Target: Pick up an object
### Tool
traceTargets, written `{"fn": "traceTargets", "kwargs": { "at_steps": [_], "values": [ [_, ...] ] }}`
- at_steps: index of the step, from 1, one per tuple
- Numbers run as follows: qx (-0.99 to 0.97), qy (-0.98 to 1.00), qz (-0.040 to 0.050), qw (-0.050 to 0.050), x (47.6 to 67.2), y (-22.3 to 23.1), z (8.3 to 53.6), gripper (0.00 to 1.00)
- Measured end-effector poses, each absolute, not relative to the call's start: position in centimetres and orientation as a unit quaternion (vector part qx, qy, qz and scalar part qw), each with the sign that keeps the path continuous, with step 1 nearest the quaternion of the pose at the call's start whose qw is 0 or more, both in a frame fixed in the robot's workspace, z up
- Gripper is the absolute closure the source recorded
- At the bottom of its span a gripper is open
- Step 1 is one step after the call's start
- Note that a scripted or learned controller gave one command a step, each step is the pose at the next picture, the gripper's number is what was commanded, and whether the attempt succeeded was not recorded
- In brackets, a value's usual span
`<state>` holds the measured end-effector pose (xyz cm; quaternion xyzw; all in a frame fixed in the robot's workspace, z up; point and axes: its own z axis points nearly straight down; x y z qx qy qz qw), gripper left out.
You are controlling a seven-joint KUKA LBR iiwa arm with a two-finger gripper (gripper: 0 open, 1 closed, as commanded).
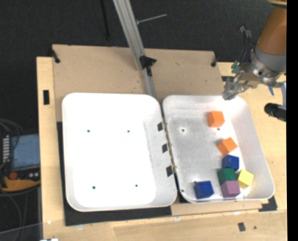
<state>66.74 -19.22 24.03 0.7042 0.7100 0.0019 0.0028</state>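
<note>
A: Okay, biggest first. Bench (48,134), then the left bin (114,149), then the right bin (189,149).

B: Arm?

A: The arm (272,39) reaches in from the right, gripper (230,93) over the right bin's far rim. Claw state: cannot tell, too blurred.

B: A metal pole (131,31) slants down between the bins. Objects?

A: All in the right bin: orange cube (215,118) nearest the gripper, apart from it. Second orange cube (228,145), blue cube (231,162), green cube (226,175), purple cube (231,188), yellow cube (245,177) crowd together; another blue cube (203,189) sits near the front.
</note>
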Motion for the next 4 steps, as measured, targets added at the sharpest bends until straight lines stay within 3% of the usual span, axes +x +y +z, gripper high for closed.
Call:
{"fn": "traceTargets", "kwargs": {
  "at_steps": [1, 4],
  "values": [
    [0.704, 0.710, -0.0017, 0.001, 66.7, -19.4, 21.6, 1.00],
    [0.705, 0.709, 0.0012, 0.001, 67.4, -4.1, 22.8, 1.00]
  ]
}}
